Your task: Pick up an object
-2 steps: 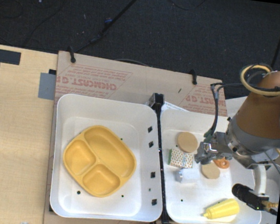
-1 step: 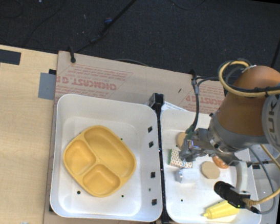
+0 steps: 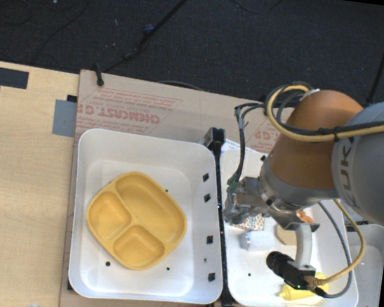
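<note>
Arm over right bin (image 3: 341,305).
Claw (image 3: 246,213) low above small objects; grip state cannot be determined. Yellow tray (image 3: 136,219) in left bin (image 3: 107,151).

Yellow tray (image 3: 136,219) in a white bin (image 3: 90,170); grey arm (image 3: 368,160) with orange band (image 3: 314,141); tan bench (image 3: 9,194).

Yellow three-compartment tray (image 3: 136,220) flat in left bin (image 3: 100,150)
</note>
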Robot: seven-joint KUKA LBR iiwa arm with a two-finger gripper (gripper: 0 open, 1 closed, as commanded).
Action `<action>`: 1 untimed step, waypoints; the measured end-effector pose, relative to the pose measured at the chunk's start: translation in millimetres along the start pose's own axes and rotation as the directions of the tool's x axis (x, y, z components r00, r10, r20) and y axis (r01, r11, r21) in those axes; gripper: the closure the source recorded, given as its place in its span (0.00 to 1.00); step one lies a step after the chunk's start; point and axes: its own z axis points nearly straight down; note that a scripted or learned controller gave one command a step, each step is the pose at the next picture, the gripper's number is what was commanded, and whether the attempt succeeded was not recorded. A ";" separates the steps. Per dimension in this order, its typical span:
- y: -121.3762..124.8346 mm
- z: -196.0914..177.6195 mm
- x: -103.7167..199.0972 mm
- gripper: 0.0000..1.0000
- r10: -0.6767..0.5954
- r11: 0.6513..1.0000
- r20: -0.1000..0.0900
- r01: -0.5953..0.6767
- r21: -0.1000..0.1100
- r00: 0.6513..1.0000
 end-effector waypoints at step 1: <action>0.6 -3.6 57.4 1.00 -0.001 1.000 0.000 0.001 -0.001 1.000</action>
